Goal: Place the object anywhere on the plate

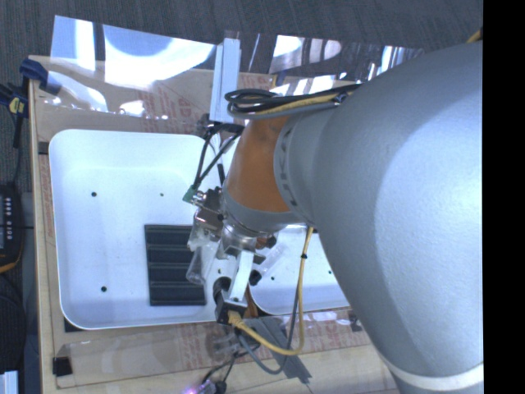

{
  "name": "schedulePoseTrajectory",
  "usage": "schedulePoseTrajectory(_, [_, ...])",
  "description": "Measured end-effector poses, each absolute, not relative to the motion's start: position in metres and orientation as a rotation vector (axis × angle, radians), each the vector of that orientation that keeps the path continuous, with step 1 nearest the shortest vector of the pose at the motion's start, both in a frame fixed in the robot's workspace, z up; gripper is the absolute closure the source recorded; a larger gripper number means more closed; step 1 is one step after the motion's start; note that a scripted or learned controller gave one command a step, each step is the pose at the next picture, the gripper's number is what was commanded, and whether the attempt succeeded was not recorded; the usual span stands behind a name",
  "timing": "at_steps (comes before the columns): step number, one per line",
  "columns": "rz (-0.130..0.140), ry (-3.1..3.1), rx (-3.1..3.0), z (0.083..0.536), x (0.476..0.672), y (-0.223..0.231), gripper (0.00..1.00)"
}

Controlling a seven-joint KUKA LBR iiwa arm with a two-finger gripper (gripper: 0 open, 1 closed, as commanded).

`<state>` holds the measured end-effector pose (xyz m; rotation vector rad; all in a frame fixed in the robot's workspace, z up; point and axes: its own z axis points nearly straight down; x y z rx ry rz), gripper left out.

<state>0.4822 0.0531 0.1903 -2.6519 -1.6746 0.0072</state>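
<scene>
Plate: a dark ribbed plate point(172, 265) lies flat on the floor of the left bin point(61, 220), toward the corner nearest the camera and the other bin (I take this slab to be the task's plate, since it is the one flat dark thing there).
Long axis: it runs from the bin's far side toward its near side, and the ribs cross it from side to side.
Hand: the hand point(207, 261) hangs at the plate's right edge and overlaps that edge in the view. Its height above the plate cannot be judged.
Hand state: whether it is open or closed cannot be told, nor whether it has hold of anything.
Direction that matters: the bare ribbed surface lies to the view's left of the hand, so a short shift that way would probably put a release over the plate's middle.
Arm: the arm point(385, 220) reaches in from the right over the right bin point(279, 300).
Table: the table point(123, 347) carries both bins.
Risk: a release this near the edge might let something roll onto the bin floor.
</scene>
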Motion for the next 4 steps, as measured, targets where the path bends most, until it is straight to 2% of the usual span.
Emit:
schedulePoseTrajectory(1, [0.016,-1.253,-2.873,0.147,0.476,0.112,1.0])
schedulePoseTrajectory(2, [0.015,-1.252,-2.873,0.147,0.476,0.112,0.0])
schedulePoseTrajectory(3, [0.005,-1.278,-2.865,0.191,0.476,0.055,0.0])
schedulePoseTrajectory(4, [0.006,-0.736,-3.051,0.266,0.476,0.076,0.0])
